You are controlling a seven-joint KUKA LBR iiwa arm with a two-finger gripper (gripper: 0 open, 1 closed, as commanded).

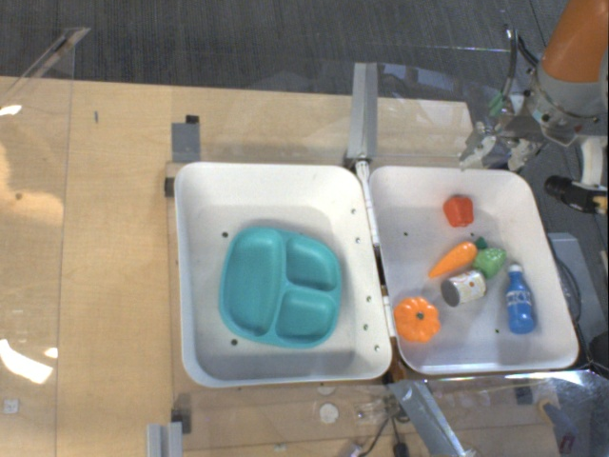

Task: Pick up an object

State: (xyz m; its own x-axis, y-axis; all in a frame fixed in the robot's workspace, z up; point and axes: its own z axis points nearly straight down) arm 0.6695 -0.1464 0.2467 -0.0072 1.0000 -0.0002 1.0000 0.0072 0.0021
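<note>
The right bin (547, 255) holds several small objects: a red block (459, 210), an orange carrot (451, 259) with a green top (491, 259), a small grey can (463, 288) on its side, a blue bottle (520, 300) and an orange pumpkin (417, 319). My gripper (495, 152) hangs over the far rim of that bin, above and behind the red block. Its fingers stand open with nothing between them.
The left bin (200, 217) holds a teal divided plate (282, 286). A grey metal post (362, 112) stands between the bins at the back. Wooden bench top lies to the left.
</note>
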